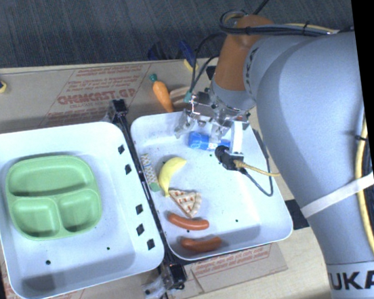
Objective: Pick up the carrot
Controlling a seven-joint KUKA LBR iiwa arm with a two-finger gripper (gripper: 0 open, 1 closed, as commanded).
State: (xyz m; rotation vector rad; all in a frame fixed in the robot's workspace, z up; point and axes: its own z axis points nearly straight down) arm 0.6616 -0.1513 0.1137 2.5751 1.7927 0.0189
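Overhead view of 2 white bins side by side, grey arm [316, 142] reaching in from the right. Carrot [161, 95] lying outside the right bin [262, 200], on cardboard just beyond its far rim; gripper [206, 130] over that bin's far end above a blue object [199, 141], finger state impossible to tell. Inside that bin: banana [169, 172], waffle wedge [185, 201], 2 sausages [188, 223]; left of it, green tray [52, 195] in the other bin.

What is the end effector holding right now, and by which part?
Cannot be told. The end effector sits over a blue item in the right bin; the carrot lies outside it, untouched.
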